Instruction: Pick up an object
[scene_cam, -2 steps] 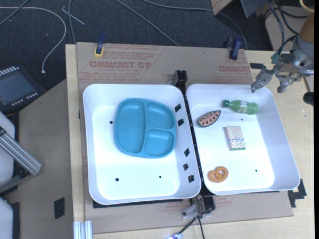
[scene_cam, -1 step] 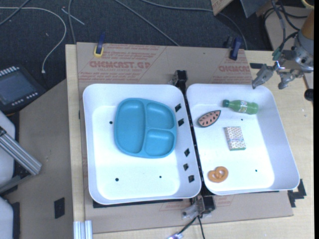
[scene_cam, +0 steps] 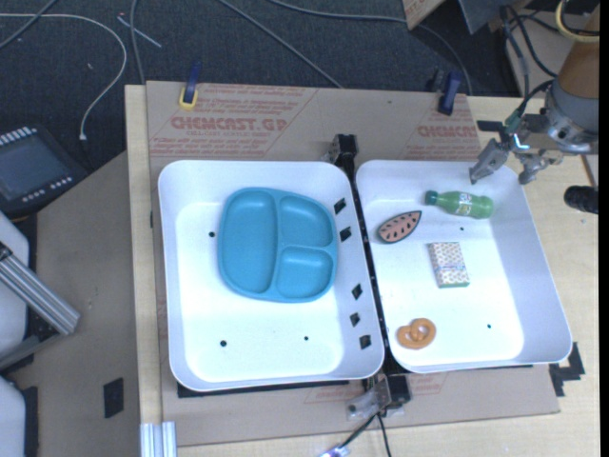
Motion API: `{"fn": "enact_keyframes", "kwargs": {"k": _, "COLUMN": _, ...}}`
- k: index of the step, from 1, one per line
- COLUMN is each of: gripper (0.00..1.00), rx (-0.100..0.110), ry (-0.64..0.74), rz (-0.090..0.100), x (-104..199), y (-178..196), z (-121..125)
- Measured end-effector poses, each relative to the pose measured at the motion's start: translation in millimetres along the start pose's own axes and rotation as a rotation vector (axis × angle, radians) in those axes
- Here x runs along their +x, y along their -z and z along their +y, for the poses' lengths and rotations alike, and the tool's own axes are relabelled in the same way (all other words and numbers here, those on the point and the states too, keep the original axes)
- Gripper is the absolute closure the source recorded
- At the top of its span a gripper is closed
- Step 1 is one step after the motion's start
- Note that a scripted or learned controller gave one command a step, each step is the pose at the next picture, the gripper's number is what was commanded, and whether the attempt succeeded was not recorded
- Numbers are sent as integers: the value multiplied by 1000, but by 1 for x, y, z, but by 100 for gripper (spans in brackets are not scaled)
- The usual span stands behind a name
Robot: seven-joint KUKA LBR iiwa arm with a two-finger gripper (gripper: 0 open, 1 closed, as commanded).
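Camera view: green bottle on its side, white-labelled, in right bin.

The bench was a flat, light brown board with red letters printed near its far edge. Two shallow white bins sat right on it, side by side and touching in the middle. The left bin and the right bin together covered most of the board. A blue clamp gripped the far edge on the left, and another blue clamp gripped it further right. Small black clips sat where the two bins met.
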State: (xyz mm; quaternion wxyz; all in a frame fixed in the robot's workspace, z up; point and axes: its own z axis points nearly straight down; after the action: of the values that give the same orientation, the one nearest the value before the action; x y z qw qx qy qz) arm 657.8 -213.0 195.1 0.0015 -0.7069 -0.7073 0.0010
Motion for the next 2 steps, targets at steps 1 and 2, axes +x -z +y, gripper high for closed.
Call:
{"fn": "enact_keyframes", "kwargs": {"k": 1, "gripper": 0, "rx": 1, "ry": -1, "rz": 1, "x": 0, "y": -55, "z": -10}}
{"fn": "enact_keyframes", "kwargs": {"k": 2, "gripper": 0, "rx": 2, "ry": 1, "rz": 1, "x": 1, "y": -107, "z": -10}}
